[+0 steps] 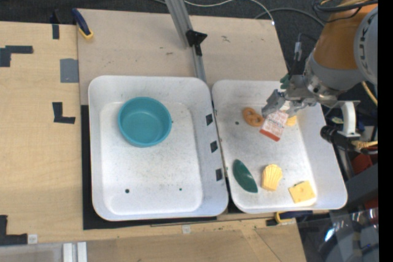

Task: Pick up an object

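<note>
Over the right bin (319,150), gripper (277,108) clamped on a red-and-white packet (274,125), lifted beside a brown cookie (251,116). Green leaf (245,176), yellow shell (272,177), cheese wedge (301,191) below. Teal bowl (145,121) in left bin (104,150).

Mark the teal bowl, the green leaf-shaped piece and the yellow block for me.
teal bowl (144,121), camera view, centre of its inside.
green leaf-shaped piece (244,176), camera view, middle of its body.
yellow block (301,192), camera view, its top face.

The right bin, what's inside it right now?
The right bin holds a brown cookie, a red-and-white packet under the gripper, a green piece, a yellow shell-shaped piece and a yellow block.
</note>
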Controlling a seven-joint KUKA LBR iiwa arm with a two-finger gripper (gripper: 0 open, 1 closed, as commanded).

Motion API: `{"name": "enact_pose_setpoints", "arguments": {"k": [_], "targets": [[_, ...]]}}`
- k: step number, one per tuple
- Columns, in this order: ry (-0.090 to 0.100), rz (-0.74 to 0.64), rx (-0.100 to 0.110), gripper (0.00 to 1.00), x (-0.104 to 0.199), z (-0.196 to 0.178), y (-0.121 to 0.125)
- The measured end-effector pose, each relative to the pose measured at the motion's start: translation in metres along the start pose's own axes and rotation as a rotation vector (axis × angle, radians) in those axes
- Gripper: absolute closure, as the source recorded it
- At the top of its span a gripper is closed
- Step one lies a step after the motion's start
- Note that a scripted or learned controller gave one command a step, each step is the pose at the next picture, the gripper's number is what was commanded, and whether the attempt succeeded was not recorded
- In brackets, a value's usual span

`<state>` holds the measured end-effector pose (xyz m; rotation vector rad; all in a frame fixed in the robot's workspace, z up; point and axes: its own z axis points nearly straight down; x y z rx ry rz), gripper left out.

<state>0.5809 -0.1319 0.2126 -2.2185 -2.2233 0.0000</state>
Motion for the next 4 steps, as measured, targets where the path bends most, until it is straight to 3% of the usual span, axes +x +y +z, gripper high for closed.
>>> {"name": "enact_pose_setpoints", "arguments": {"k": [4], "targets": [[0.002, -0.006, 0.0, 1.0, 0.226, 0.002, 0.055]]}}
